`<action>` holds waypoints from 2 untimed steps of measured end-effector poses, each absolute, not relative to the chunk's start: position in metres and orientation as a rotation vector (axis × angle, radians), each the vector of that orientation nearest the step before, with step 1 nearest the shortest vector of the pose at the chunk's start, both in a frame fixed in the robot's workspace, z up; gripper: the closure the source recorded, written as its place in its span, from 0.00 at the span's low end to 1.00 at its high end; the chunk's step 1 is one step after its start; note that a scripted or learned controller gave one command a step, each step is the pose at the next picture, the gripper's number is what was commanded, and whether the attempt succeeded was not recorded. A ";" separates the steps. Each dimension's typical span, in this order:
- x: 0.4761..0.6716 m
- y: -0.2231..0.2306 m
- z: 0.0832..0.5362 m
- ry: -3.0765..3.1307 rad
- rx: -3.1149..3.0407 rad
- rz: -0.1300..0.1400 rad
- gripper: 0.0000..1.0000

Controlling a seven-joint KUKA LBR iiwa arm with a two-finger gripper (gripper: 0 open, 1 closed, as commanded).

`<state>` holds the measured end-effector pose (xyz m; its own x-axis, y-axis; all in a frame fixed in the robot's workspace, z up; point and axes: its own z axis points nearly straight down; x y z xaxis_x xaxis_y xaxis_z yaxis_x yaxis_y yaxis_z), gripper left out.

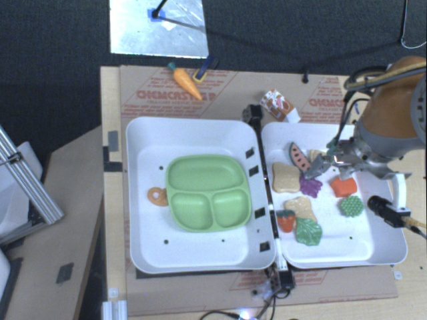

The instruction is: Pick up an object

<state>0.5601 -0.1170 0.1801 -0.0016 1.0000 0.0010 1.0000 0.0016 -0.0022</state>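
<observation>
Robotics lab: white bins of toy food on a cardboard-covered surface, loose cables, aluminium framing at left.

Tool hangs over right bin, beside purple grapes.

Toy carrot on bench

Dark carpet floor surrounds the tan bench, with a shiny metal sheet beyond.
</observation>
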 end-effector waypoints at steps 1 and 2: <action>0.554 -0.114 0.119 -2.220 -2.218 0.003 0.00; 0.555 -0.113 0.083 -2.222 -2.219 0.000 0.00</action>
<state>0.5546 -0.1134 0.0828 -0.0012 1.0000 0.0010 1.0000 0.0012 -0.0015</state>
